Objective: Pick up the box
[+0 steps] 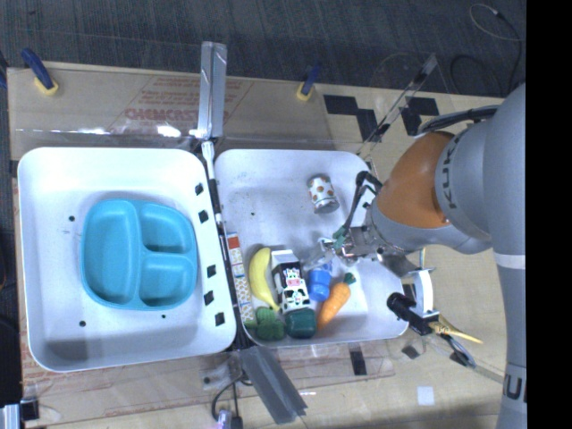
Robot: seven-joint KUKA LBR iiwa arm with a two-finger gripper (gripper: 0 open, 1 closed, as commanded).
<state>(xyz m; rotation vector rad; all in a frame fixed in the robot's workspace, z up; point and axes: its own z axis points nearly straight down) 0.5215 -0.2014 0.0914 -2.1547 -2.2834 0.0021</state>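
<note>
Camera view has the gripper (342, 239) low in the right bin (268, 172), can't tell its state. Cow-print box (291, 284) sits near edge, between banana (260, 275) and blue bottle (319, 284); it probably needs a straight-down approach.

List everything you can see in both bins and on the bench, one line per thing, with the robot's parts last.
tray: 1, light blue, three compartments, in the left bin
left bin: 1, white, left half of the bench
right bin: 1, white, right half of the bench
can: 1, small, patterned, upper middle of the right bin
banana: 1, yellow, lower left of the right bin
box: 1, white with black cow print, right of the banana
bottle: 1, blue, right of the box
carrot: 1, orange, right of the bottle
green items: 2, dark green, front edge of the right bin
clamps: 2, blue, on the bench's far edge
arm: 1, grey with orange band, over the right bin's right side
end effector: 1, above the bottle and carrot
</note>
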